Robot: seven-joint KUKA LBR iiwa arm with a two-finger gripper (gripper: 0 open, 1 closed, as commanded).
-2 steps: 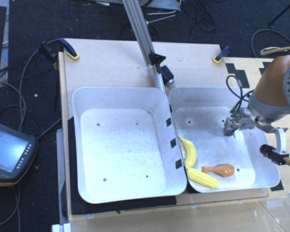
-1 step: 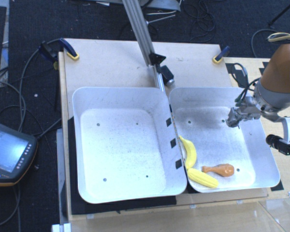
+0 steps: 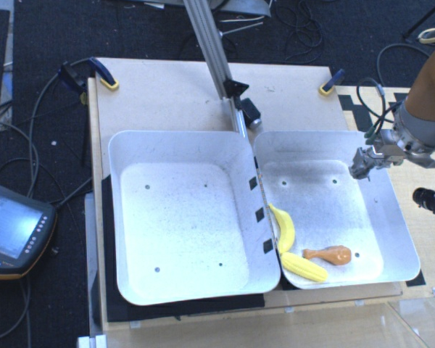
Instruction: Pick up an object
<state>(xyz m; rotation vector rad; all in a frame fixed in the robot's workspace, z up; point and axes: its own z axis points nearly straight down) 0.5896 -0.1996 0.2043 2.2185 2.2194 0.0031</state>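
My gripper (image 3: pixel 362 167) at right bin (image 3: pixel 391 216) far rim — finger state unclear.
Banana (image 3: pixel 286 249) and drumstick toy (image 3: pixel 330 255) sit near front wall, well apart from me — open floor between.

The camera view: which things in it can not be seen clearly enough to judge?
- Gripper: small and blurred over the right bin; whether anything is in it is unclear.
- Arm: cut off by the right edge.
- Bananas: where one ends and the next begins is unclear.
- Orange-brown item: too small to identify; it resembles a toy drumstick.
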